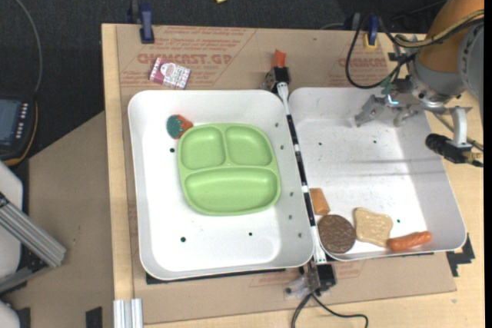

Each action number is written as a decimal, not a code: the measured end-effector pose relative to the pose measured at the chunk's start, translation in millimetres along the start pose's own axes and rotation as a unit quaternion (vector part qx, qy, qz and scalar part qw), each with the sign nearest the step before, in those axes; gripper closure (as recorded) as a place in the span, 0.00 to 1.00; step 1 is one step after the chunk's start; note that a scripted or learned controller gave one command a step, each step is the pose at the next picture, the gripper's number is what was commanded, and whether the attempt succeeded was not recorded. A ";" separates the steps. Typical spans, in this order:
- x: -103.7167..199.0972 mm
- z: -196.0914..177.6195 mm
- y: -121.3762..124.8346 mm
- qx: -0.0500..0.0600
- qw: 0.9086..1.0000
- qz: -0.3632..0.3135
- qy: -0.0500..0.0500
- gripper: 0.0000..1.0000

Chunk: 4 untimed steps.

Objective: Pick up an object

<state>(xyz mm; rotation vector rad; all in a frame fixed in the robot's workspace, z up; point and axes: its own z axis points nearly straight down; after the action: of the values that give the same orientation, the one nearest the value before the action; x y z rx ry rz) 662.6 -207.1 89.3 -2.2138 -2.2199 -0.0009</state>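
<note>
My gripper hangs over the far part of the right bin, fingers spread and nothing between them. At that bin's near edge lie a brown round disc, a tan toast-shaped piece, an orange sausage and a small orange-brown block. All of these are well clear of the gripper, toward the front. The left bin holds a green divided plate and a small red and green round object at its far left corner.
A pink patterned card lies on the bench behind the left bin. Blue clamps grip the bench's far edge. An orange-tipped clamp sits at the divider between the bins. Black cables run near the arm's wrist.
</note>
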 end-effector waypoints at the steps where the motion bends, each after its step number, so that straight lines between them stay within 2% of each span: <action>1: -12.2 3.2 -42.3 -0.003 1.000 0.000 0.002 0.00; 2: -9.7 6.0 3.6 0.008 1.000 0.000 0.007 0.00; 3: -11.4 3.3 -28.6 -0.003 1.000 0.000 0.002 0.00; 4: -10.1 6.3 2.9 0.008 1.000 0.000 0.007 0.00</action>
<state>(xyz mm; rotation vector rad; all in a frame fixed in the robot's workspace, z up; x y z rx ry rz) 665.5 -217.1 83.0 -2.1995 -2.2042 0.0025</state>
